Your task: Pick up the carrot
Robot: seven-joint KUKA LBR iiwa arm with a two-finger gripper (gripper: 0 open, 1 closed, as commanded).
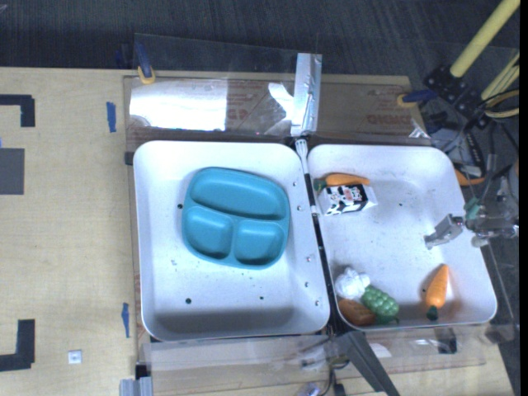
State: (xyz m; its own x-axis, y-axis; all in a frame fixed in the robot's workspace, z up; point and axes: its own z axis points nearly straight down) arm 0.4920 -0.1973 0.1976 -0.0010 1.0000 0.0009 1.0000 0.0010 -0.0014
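Two orange carrot-like toys lie in the right bin (404,165). One carrot (437,285) rests near the bin's right front corner, its green tip pointing toward the front edge. The other orange carrot (347,179) lies along the back left wall, just behind a black-and-white milk carton (345,198). My gripper (445,231) reaches in from the right edge and hangs over the bin's right side, a little behind and above the front carrot. Nothing shows between its fingers.
The left bin (157,221) holds a blue divided plate (236,216). At the right bin's front left sit a white toy (351,284), a green bumpy toy (381,301) and a brown-orange piece (355,310). Cables and a yellow pole (493,21) stand at the far right.
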